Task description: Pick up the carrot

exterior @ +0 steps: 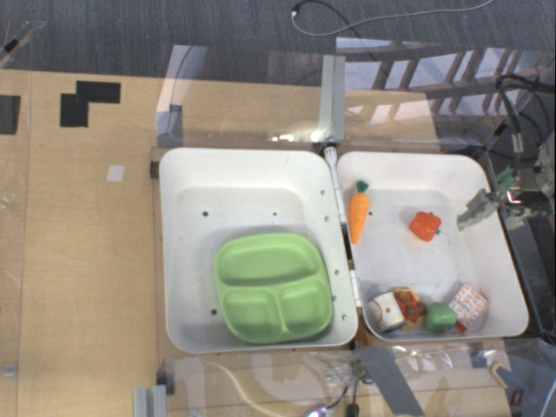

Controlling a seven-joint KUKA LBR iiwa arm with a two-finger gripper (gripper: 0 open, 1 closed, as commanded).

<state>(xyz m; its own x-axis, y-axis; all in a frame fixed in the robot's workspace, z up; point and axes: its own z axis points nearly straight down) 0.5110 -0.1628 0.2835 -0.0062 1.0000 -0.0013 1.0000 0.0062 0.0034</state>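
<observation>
The orange carrot [358, 215] with a green top lies in the right bin [408, 170], close to its left wall, with the green end pointing to the back. My gripper [476, 210] hangs at the right bin's right rim, far to the right of the carrot and apart from it. Nothing shows in its grasp.
A small red vegetable [425, 225] lies mid-bin between the carrot and the gripper. A small can [387, 311], a green item [440, 318] and a patterned box [469, 302] crowd the right bin's front edge. A green divided plate [274, 287] lies in the left bin [191, 233].
</observation>
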